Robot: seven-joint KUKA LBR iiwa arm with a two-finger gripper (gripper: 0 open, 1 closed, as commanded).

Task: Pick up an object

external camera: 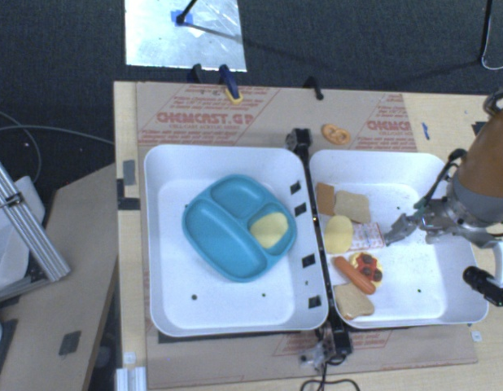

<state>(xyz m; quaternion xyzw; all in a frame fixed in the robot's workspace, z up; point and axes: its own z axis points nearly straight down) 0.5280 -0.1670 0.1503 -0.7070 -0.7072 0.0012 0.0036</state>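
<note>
I am looking at the fingers (395, 232) first: they are pointing toward nine o'clock over the right bin (422, 304), and the view is too blurred for me to tell whether they are open or closed, or whether anything is sitting between them. Their tip is hovering just beside a small pink-and-white packet (367, 236), at its three o'clock side. At nine o'clock from that packet, a pale yellow rounded piece (338, 234) is lying, and at twelve o'clock from that piece I am seeing a tan slice (352, 206) with a brown slice (325, 198) beside it. At six o'clock from the packet, a dark red and black item (368, 266) is touching an orange sausage-shaped piece (353, 275), with another tan slice (354, 300) lying below them. Moving outward, the grey wrist and orange band of the arm (487, 173) are entering from three o'clock. In the left bin (166, 300), a blue divided plate (227, 235) is carrying a yellow piece (269, 228) in its three o'clock compartment. On the counter (414, 125), a small orange pretzel-like item (336, 134) is lying at twelve o'clock of the right bin.
</note>
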